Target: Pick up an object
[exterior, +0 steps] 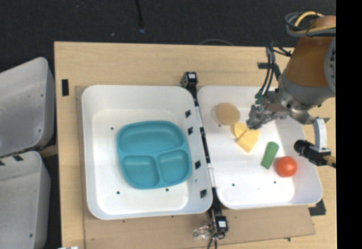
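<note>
The right bin (249, 194) holds a round tan disc (227, 112), a yellow cheese-like wedge (246, 138), a green cylinder (270, 154) and a red ball (287, 166). My gripper (254, 121) hangs from the orange-banded arm at the right and points down at the upper edge of the yellow wedge, just right of the tan disc. Whether it touches the wedge is unclear. The left bin (96, 185) carries a teal divided tray (153, 153).
The two white bins sit side by side on a wooden bench, split by a ridge with black clips (202, 146). A black part of the arm (312, 151) juts over the right bin's right side near the red ball.
</note>
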